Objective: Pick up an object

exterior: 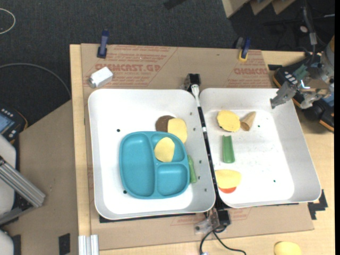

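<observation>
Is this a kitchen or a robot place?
Probably a robot lab, not a kitchen. Two white bins sit on a board clamped to a bench, holding toy food and a blue divided tray, and a robot gripper reaches in from the right.

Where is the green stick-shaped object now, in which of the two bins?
The green stick lies in the right bin, near its left wall, below the round yellow piece and above the yellow-and-red piece.
</observation>
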Motion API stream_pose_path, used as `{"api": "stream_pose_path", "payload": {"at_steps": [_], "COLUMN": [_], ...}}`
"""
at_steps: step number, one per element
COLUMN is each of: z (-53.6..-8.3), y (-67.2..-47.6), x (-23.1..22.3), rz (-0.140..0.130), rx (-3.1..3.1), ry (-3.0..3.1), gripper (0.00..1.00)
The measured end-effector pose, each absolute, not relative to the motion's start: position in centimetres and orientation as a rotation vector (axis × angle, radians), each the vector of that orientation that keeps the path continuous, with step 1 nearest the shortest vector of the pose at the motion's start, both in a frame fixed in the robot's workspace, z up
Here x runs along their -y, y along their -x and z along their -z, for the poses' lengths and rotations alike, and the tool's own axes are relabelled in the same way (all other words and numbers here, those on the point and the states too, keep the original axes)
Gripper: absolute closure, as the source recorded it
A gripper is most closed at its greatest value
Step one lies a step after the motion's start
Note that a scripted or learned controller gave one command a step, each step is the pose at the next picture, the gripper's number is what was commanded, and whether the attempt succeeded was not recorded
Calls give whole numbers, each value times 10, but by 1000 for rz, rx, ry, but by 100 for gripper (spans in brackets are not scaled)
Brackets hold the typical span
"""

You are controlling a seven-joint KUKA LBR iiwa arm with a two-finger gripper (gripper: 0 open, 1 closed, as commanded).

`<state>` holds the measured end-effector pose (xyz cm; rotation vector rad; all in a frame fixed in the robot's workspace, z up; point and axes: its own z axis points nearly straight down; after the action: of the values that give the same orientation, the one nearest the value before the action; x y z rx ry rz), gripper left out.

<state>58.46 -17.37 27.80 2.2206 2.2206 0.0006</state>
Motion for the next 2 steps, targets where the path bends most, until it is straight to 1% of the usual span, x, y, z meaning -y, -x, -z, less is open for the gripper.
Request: {"api": "stream_pose_path", "payload": {"at_steps": [1,2], "z": [-289,-199], "y": [-585,-637], "x": [174,226], "rz": [-3,5], "rx": [-2219,-2218], "ry": [-2217,-2224], "gripper": [100,100]}}
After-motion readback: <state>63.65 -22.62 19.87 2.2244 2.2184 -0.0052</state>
